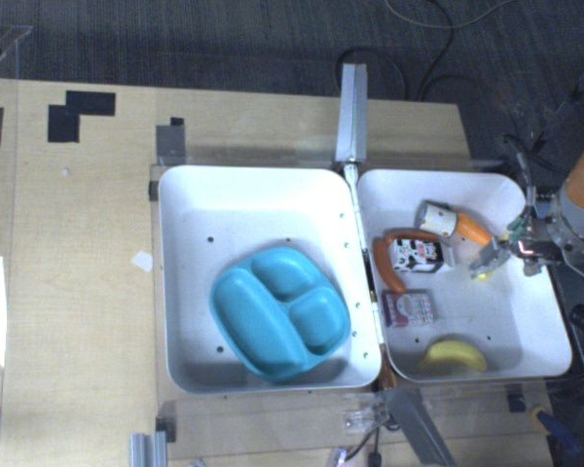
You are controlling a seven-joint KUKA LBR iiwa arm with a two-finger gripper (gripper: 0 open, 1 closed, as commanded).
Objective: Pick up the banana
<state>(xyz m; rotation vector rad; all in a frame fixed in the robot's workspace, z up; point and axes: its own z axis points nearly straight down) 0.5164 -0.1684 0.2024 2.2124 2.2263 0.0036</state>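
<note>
Two white bins (175,290) are sitting on a pale wooden worktop (68,290); one banana (456,355) is lying in the right bin's near corner, apart from the gripper (496,256).

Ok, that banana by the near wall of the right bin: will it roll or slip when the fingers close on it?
The banana lies flat on its curved side, so it will probably rock or pivot rather than roll. Its skin looks smooth, so it may slide on the white bin floor. It sits near the near wall, which might stop it.
</note>
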